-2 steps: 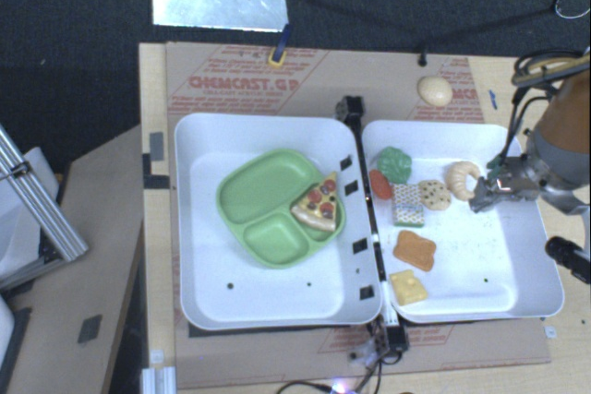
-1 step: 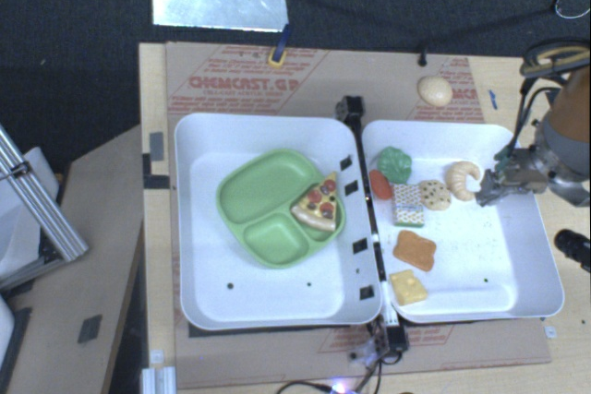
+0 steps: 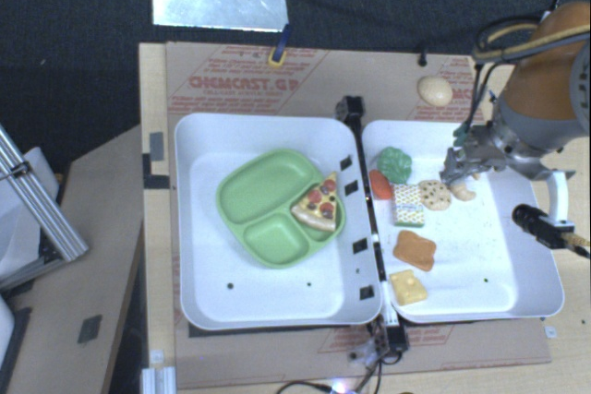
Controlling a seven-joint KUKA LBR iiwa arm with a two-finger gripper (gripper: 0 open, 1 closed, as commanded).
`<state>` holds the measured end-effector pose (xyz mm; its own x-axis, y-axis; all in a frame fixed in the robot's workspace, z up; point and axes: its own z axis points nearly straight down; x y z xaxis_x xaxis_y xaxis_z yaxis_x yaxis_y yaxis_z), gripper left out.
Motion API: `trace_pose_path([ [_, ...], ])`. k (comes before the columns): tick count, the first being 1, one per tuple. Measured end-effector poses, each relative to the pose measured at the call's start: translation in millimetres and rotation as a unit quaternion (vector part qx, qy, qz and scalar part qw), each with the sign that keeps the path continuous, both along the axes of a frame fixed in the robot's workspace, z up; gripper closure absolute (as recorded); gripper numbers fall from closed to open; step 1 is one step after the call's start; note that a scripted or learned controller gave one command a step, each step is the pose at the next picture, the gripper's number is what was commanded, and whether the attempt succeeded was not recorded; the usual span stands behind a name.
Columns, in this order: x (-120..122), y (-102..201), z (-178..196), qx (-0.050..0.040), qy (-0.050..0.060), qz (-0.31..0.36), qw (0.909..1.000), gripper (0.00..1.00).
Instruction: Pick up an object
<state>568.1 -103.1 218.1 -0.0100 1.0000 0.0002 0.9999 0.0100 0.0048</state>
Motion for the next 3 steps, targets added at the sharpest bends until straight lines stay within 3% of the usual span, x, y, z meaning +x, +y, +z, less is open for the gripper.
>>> trace_pose_path([
  [1,22.4,48.9,8.9,0.0007,0.0,0.0,1.0,1.0],
  [2,26.8,39.8,-3.2,-0.0006,0.002,-0.004,1.0,1.0],
  [3,17.7,40.6,10.5,-0.0001,0.001,-0.004,1.0,1.0],
])
